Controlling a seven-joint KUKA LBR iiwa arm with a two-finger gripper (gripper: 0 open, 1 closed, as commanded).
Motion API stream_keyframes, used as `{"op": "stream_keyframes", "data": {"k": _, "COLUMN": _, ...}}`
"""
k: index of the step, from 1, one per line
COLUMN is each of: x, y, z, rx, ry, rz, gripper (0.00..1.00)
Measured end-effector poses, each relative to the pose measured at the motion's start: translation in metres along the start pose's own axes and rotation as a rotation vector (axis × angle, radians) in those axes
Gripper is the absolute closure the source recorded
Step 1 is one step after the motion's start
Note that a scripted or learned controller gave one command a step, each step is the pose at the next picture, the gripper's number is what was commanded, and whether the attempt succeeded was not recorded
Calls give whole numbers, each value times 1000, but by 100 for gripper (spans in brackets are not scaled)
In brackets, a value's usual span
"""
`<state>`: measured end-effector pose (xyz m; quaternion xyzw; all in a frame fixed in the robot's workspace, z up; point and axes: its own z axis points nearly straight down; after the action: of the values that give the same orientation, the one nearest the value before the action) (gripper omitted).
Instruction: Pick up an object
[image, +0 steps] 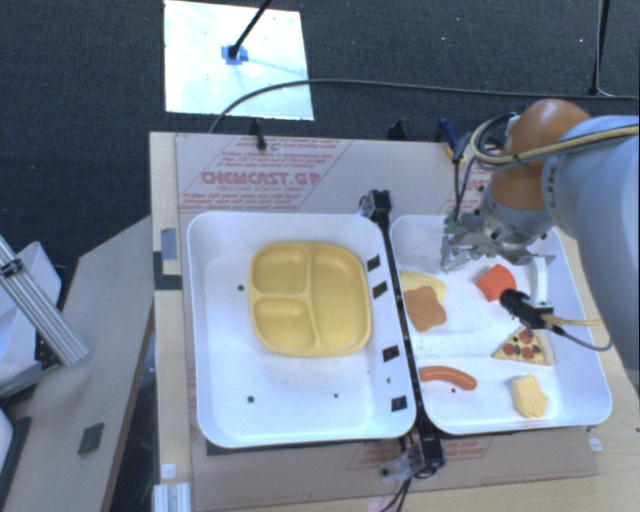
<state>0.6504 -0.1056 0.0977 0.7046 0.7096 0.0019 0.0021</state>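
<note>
Beside glossy yellow tray (308, 298), toy foods

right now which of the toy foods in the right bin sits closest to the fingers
The orange-red block, just right of the gripper near the bin's far end. The toast slice, pizza slice, hot dog and yellow piece all lie farther toward the near edge.

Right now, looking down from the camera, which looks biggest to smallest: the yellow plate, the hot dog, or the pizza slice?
1. yellow plate, by far.
2 and 3. hot dog and pizza slice look too alike to rank.
</note>
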Motion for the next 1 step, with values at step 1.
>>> {"op": "stream_keyframes", "data": {"k": 1, "x": 3, "y": 6, "z": -64, "rx": -2, "ry": -1, "rz": 1, "gripper": 100}}
